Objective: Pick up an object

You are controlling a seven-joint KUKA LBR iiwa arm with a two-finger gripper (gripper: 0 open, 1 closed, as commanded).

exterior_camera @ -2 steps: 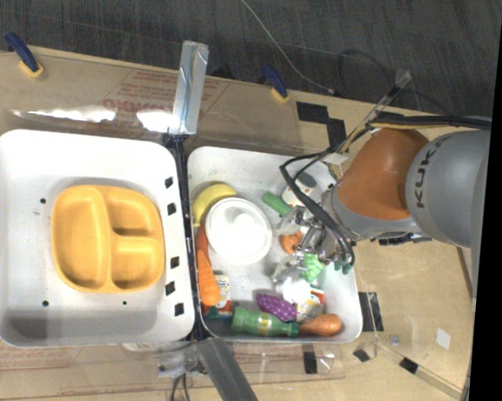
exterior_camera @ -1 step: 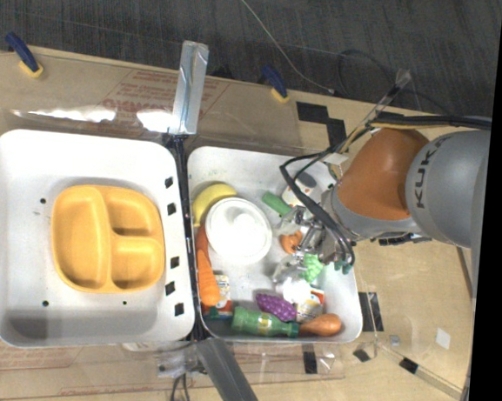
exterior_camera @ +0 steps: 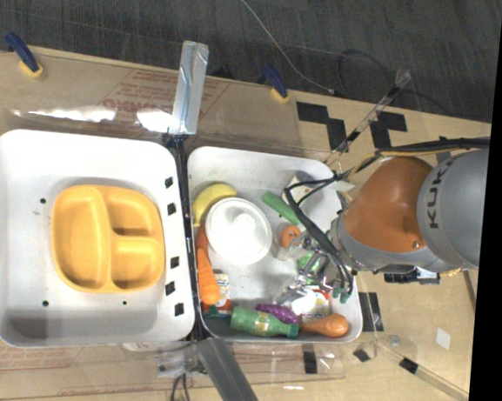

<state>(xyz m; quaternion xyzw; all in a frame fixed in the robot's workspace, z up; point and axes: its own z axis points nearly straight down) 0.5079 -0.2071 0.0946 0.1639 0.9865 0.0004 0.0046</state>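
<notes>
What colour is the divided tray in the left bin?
Yellow: the divided tray shows plainly in the camera view.

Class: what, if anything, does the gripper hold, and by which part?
Cannot be told: the gripper is low among clutter in the right bin.

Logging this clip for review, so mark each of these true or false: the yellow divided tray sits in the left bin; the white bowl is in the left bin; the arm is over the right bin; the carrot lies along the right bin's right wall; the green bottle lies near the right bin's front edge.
1. The yellow divided tray sits in the left bin: true.
2. The white bowl is in the left bin: false, it is in the right bin.
3. The arm is over the right bin: true.
4. The carrot lies along the right wall: false, along the left wall.
5. The green bottle lies near the front edge: true.
</notes>
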